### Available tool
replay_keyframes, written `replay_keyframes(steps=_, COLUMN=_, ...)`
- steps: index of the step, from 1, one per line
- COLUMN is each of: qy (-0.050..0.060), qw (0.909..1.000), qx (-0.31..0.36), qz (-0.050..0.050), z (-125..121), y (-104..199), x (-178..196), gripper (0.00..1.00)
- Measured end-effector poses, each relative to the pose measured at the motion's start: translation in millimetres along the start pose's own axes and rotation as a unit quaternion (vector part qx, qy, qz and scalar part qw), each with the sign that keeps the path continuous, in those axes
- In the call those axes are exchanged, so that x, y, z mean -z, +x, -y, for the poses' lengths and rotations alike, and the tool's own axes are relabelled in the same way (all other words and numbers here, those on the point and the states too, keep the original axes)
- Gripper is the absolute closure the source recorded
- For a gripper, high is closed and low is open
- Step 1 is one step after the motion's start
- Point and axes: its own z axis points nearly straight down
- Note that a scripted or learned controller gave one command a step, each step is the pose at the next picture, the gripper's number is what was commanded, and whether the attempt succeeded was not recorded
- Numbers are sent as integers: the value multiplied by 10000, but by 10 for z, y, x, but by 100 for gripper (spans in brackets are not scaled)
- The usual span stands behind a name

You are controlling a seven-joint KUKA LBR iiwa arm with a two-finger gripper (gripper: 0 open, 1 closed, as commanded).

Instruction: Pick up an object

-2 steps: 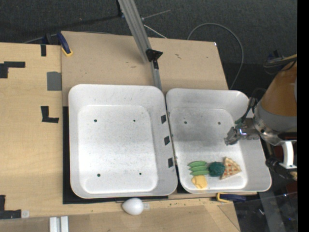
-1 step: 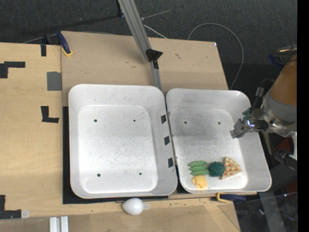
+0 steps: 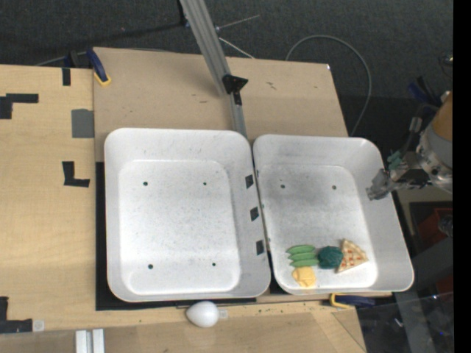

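Inside right bin (image 3: 383, 197): four toys (image 3: 327, 257).

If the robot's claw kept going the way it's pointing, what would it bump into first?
The gripper points down and leftward over the right bin's right rim. Going straight on, it would probably meet the bare speckled floor of the right bin first, not the toy food. Depth is hard to judge.
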Motion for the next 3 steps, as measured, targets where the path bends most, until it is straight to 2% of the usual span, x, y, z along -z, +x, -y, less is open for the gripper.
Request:
replay_keyframes(steps=1, qy=31, qw=10000, qx=23, qz=-19, z=36, y=546, x=-105, gripper=100)
replay_keyframes(steps=2, qy=30, qw=10000, qx=30, qz=-23, z=58, y=1064, x=-48, gripper=100)
replay_keyframes(steps=3, qy=38, qw=10000, qx=30, qz=-19, z=15, y=1607, x=-185, gripper=100)
